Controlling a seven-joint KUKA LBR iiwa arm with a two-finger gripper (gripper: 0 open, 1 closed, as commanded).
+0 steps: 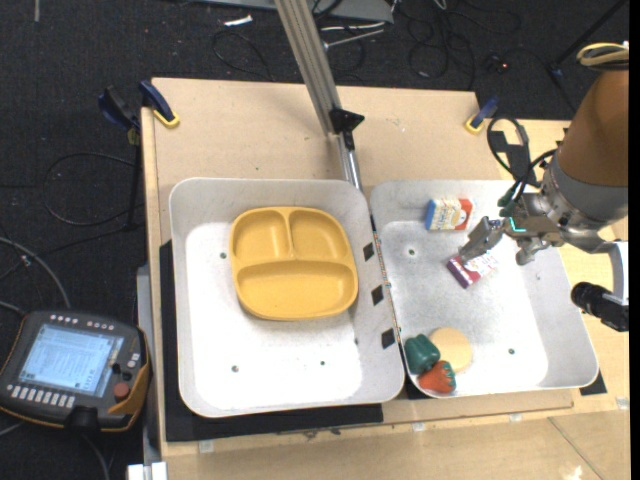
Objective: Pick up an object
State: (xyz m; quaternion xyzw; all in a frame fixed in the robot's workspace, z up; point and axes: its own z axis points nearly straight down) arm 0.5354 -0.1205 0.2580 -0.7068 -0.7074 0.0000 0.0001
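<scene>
The small purple-and-white packet (pixel 471 268) lies flat in the right bin (pixel 560 313), its long axis slanting from lower left to upper right. My claw (pixel 505 240) hangs spread just above its upper-right end, gripping nothing. The blue-and-orange carton (pixel 448 213) sits up-left of the packet. Bare white floor runs below the packet down to the plate of toy food (pixel 440 360) at the front edge.
</scene>
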